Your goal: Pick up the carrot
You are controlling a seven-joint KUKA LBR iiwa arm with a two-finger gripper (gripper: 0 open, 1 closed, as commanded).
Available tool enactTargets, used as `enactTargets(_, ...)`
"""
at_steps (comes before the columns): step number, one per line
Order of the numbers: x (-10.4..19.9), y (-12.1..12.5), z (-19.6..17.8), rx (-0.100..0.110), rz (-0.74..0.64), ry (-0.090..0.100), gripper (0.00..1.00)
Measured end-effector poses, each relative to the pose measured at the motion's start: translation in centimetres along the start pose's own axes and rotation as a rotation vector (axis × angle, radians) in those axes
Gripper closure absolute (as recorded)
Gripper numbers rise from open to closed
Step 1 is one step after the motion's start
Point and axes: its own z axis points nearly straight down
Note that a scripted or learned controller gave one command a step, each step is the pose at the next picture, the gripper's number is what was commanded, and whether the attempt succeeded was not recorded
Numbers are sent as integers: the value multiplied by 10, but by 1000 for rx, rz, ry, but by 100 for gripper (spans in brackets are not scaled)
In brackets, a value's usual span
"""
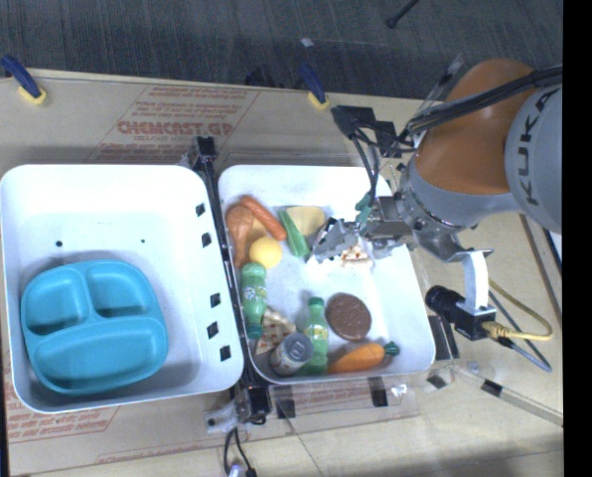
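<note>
The carrot (359, 358) is orange with a green leafy end pointing right. It lies flat along the front wall of the right bin (411, 284), near the front right corner. My gripper (336, 238) hangs over the bin's back middle, well behind the carrot and apart from it. It sits just above a small pale, red-speckled piece (356, 256). The carrot lies free, with nothing gripping it.
A brown disc (348, 316), a green bottle (317, 331) and a can (296, 350) crowd the carrot's left side. An orange sausage-like item (260, 215), a lemon (265, 252) and a green vegetable (294, 235) lie at back left. The left bin holds a blue divided plate (92, 322).
</note>
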Motion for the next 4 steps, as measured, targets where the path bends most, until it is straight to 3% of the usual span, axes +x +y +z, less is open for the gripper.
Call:
enactTargets(1, -63, -31, 14, -3, -340, -5, 0)
enactTargets(2, -94, -32, 155, 0, -770, -1, 0)
enactTargets(3, -86, -29, 176, -7, -657, -8, 0)
enactTargets(4, -79, 15, 79, -10, -545, -10, 0)
